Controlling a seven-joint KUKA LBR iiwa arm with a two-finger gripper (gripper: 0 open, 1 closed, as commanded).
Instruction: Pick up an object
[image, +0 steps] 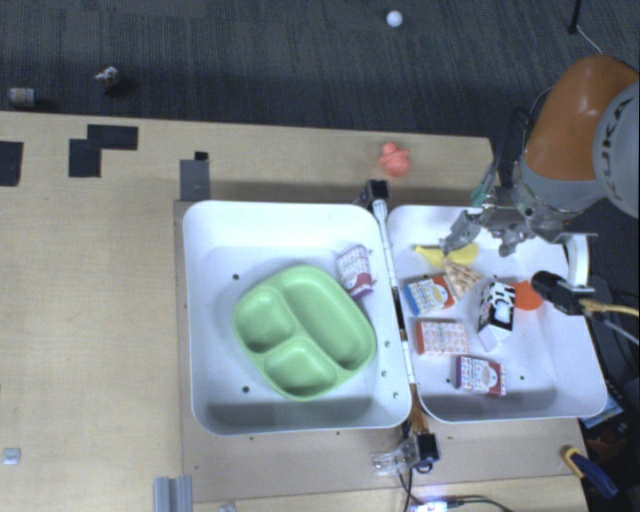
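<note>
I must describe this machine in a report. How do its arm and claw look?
The arm is bulky and rounded, with a wide orange band and grey casing beside it. Below hangs a grey metal claw with thin prongs. Dark cables run along the wrist.

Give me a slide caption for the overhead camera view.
Grey arm's pincer hovers over the right white bin of small packets; a green divided plastic tray lies in the left white bin.

I see a divided tray (303, 329) in the left bin (205, 300); several small packets (441, 336) lie in the right bin (570, 375), beneath the gripper (487, 232).
</note>
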